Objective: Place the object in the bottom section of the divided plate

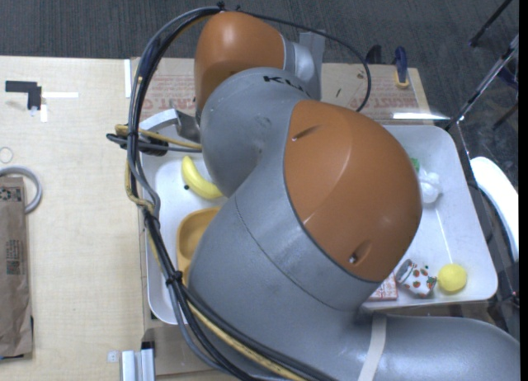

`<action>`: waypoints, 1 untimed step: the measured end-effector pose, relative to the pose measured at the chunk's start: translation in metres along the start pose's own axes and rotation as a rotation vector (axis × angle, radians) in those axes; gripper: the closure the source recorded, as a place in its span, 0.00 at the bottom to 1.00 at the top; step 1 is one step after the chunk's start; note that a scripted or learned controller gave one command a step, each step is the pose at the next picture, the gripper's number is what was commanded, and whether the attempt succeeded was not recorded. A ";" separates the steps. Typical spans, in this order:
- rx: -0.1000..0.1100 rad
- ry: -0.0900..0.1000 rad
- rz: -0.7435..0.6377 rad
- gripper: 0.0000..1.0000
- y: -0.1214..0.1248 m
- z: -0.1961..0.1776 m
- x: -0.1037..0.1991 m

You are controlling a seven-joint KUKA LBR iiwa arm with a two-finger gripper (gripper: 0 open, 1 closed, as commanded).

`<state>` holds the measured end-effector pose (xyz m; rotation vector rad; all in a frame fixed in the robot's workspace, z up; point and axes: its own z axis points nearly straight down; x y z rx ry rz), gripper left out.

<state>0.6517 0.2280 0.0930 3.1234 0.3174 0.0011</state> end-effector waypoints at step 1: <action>-0.002 -0.002 0.001 1.00 0.002 -0.009 0.000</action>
